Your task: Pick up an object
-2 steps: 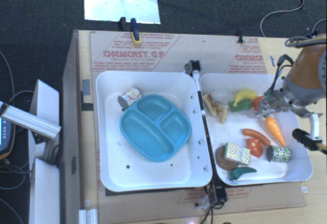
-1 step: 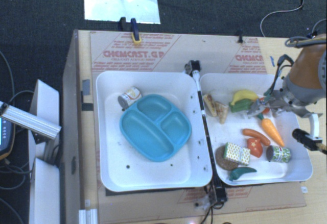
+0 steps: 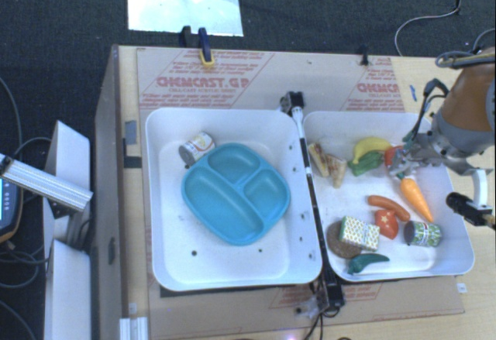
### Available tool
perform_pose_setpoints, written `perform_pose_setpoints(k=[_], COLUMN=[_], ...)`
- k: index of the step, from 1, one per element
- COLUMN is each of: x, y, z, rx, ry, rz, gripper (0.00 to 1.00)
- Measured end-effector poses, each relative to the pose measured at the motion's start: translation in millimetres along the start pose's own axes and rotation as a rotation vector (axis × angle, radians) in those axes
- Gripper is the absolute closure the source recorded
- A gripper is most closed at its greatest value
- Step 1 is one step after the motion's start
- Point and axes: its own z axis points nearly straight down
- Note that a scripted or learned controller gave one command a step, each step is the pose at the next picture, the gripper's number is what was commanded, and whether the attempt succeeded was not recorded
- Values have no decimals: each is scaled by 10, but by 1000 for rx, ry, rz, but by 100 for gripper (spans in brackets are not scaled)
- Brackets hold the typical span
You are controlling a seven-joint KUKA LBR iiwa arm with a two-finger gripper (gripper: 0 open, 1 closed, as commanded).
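Above the right bin's [image 3: 465, 253] far edge (crowded) hovers the gripper [image 3: 403, 163].

You can read one marking with confidence: "CHEMCAST G.P" in red capitals on the brown protective sheet [image 3: 232, 75] that covers the bench, along its far edge behind the left bin [image 3: 167, 199]. The same red print repeats at a slant near the far right corner behind the right bin [image 3: 457, 249], partly cut off there. Smaller red lines beside each mark are too fine for you to read. The labels on the small can [image 3: 197, 147], the green can [image 3: 423, 234] and the patterned box [image 3: 359, 233] stay illegible.
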Motion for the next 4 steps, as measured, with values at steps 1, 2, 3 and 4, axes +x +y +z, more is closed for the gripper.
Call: perform_pose_setpoints(k=[1,2,3,4], x=[0,221,218,643], y=[0,-675,-664,-714], z=[0,220,114,-1209], rx=[0,8,5,2], ry=[0,2,1,0], rz=[0,2,1,-1], gripper=[0,0,100,100])
